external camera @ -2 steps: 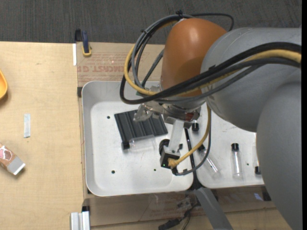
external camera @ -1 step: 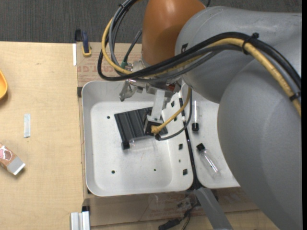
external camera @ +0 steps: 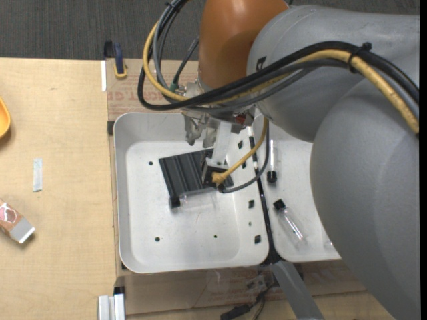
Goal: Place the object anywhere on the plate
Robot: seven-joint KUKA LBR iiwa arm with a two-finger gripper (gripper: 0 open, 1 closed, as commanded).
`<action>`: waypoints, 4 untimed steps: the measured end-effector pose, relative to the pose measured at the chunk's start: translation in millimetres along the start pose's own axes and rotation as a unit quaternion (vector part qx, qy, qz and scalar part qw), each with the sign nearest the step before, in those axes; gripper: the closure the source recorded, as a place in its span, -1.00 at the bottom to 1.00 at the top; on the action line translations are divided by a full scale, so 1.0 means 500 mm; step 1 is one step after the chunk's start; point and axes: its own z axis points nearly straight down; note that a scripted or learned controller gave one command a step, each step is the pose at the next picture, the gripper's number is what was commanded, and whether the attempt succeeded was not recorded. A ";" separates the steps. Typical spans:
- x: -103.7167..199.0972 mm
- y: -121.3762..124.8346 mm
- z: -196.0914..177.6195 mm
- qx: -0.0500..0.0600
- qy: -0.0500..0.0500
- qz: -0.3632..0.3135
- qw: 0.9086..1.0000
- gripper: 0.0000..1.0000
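Arm (external camera: 320, 79) seemingly blocks left bin (external camera: 133, 245).

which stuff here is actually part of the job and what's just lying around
Part of the job:
- black ribbed object in the left white bin
- gripper above the object's far end

Just lying about:
- small clear vial in the right bin
- grey strip on the wooden bench
- eraser-like block at the bench's left edge

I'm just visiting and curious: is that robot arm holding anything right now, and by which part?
It cannot be told. The gripper sits at the upper right edge of a black ribbed object in the left bin, but any hold is hidden.
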 end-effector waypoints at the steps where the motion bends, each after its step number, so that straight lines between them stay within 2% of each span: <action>1: 0.012 -0.204 0.059 0.000 0.003 0.044 0.999 1.00; 2: 0.010 -0.210 0.165 0.000 0.003 -0.031 1.000 1.00; 3: 0.010 -0.210 0.165 0.000 0.003 -0.031 1.000 -1.00; 4: 0.011 -0.208 0.353 0.001 0.003 0.451 0.893 -1.00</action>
